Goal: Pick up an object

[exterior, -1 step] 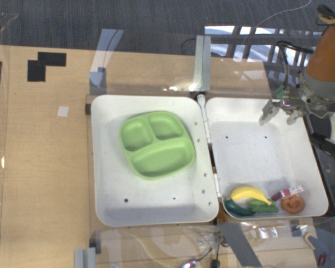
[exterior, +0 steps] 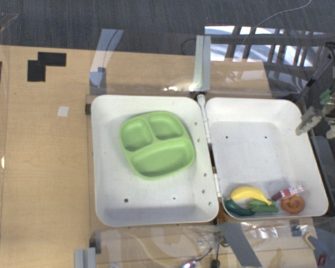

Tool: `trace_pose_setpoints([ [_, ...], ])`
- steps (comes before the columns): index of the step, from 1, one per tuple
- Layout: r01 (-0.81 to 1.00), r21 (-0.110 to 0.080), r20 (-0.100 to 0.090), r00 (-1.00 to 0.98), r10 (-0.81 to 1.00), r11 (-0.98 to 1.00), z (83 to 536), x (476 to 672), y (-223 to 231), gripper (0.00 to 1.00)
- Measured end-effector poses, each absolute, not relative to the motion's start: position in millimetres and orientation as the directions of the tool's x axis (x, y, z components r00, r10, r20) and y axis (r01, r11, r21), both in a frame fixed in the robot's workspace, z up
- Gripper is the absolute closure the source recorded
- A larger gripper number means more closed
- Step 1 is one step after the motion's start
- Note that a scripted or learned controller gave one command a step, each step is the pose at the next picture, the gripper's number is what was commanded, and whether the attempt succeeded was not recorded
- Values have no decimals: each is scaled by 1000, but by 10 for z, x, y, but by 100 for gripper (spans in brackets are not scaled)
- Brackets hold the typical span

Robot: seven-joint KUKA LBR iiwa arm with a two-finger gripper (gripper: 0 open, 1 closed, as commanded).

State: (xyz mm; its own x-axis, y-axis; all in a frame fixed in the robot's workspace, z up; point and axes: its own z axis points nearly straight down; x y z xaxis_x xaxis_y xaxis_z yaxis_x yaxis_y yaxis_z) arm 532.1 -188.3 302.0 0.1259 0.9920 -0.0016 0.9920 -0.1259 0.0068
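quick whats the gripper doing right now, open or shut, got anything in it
Gripper: at the right bin's right edge, holding nothing; open or shut cannot be told.

Green plate (exterior: 157, 144), yellow banana (exterior: 249, 194), orange ring (exterior: 292, 204), white bins (exterior: 109, 205).

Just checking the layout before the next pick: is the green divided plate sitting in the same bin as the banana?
No, the green divided plate lies in the left bin, while the banana lies in the right bin.
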Motion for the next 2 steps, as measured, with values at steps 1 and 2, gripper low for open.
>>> trace_pose_setpoints([
  [1, 996, 2, 0, 87, 996, -87, 1703, 4874, -1916, 0],
  [2, 967, 5, 0, 253, 967, -253, 962, 4882, -1909, 0],
])
